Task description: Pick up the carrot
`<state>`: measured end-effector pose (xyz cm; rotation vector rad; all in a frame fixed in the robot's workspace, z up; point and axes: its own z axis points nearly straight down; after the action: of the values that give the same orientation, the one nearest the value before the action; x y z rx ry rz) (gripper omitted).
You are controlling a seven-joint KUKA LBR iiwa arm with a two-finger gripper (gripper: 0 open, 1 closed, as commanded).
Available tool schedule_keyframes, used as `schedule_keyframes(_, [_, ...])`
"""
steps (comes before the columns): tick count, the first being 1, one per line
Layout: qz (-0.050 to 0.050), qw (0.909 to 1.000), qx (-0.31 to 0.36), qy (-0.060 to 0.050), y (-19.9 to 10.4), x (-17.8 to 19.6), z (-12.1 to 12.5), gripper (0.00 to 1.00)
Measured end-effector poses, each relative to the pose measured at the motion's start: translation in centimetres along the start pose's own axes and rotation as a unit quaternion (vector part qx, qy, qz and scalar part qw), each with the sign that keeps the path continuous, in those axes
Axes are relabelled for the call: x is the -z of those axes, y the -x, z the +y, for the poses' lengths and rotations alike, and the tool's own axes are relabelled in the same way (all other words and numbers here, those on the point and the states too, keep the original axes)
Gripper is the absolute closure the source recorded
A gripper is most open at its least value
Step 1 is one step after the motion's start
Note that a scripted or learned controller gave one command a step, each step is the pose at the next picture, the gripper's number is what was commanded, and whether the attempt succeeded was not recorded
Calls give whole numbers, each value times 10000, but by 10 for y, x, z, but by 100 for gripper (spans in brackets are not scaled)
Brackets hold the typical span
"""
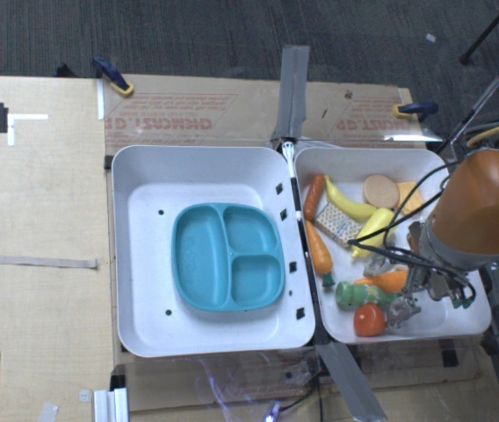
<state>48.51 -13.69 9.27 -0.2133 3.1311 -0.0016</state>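
I'm seen from one fixed camera, high above the bench, looking down at a slant and from far enough back to take in both bins. The left bin (135, 262) sits near the centre of the view, the right bin (425, 158) toward its right side. Dark floor runs along the top edge. My arm (482, 202) comes in from the right.

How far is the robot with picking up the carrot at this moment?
Done: the arm reaches over the right bin, with the gripper low among the toy food. In hand: nothing visibly; cables and the arm hide its tip. Left: the carrot lies at the bin's left wall, apart from the gripper, not lifted.
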Motion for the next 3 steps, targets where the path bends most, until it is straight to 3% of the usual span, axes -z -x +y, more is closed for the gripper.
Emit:
schedule_keyframes(1, [-38, 10000, 16, -15, 3, 10, 0, 100])
schedule_keyframes(2, [-14, 9982, -601, 3, 32, 100, 73, 100])
schedule_keyframes(3, [6, 9972, 749, 4, 33, 33, 34, 100])
